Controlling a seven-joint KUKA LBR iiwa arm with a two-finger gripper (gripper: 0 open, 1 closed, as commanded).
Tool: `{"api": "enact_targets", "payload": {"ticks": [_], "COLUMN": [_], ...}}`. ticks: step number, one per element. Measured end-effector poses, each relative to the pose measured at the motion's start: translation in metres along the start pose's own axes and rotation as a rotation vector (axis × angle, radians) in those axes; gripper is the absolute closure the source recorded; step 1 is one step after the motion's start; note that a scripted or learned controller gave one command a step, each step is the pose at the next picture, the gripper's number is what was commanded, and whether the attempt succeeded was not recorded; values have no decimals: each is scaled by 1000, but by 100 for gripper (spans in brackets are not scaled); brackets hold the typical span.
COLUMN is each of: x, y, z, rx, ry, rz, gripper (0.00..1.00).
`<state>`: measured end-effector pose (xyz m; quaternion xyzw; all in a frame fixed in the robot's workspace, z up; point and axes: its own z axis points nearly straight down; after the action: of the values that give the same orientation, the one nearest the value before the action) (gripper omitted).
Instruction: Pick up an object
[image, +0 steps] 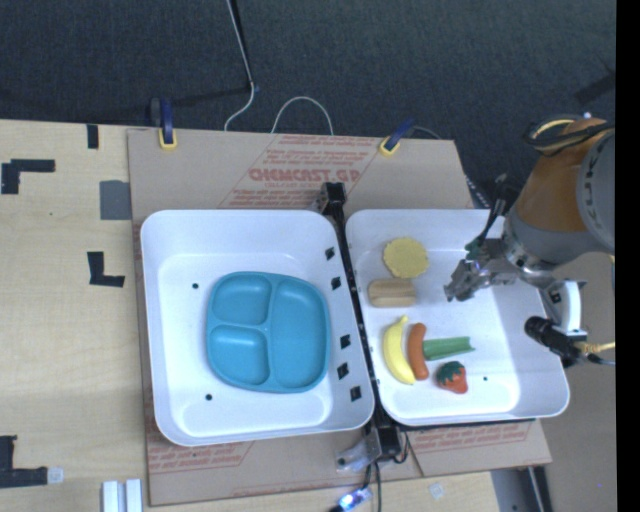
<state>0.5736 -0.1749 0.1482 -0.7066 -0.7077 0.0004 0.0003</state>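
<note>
Hovering fingers (462, 283) sit right of the tan block (391, 293), apart.

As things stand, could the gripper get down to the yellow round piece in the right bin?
Probably yes. The gripper hangs over the right bin, just right of the yellow round piece. The tan block lies close below the piece, and open bin floor separates the gripper from it.

My arm (570, 200) runs off the right edge, so its base is cut away. My tool (462, 285) is too small and dark to read its fingers. It covers part of the right bin's (540, 400) floor. The worktop (60, 330) is cut off at the left and bottom.
</note>
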Motion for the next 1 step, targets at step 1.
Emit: {"api": "enact_targets", "payload": {"ticks": [1], "x": [-6], "y": [0], "z": [-44], "rx": [-4], "ry": [-1], "rz": [0], "gripper": [100]}}
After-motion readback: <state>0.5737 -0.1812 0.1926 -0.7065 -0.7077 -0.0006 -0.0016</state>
